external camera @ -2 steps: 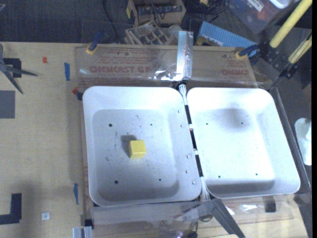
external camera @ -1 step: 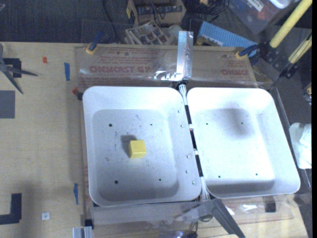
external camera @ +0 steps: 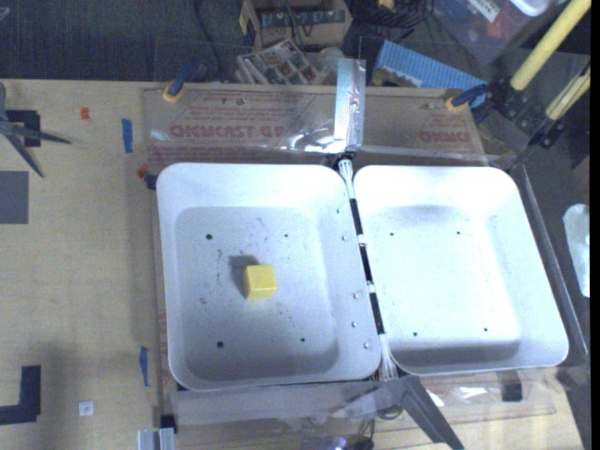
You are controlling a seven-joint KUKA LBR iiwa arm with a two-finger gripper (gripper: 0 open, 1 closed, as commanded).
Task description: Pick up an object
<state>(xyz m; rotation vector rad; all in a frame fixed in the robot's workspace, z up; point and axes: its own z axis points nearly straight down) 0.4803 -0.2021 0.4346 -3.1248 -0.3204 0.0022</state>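
camera view | yellow block (external camera: 261, 281) lies near the middle of the left bin (external camera: 187, 204), on its scuffed floor | right bin (external camera: 525, 214) touches the left bin's far side | gripper state: cannot tell

Yellow pole (external camera: 562, 28) cut off top-right; cardboard lettering (external camera: 230, 130) blurred, partly unreadable under plastic.

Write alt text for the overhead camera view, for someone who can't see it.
A small yellow block lies alone near the middle of the left white bin. Beside it sits the right white bin, both on a wooden bench seen from above at a slant.
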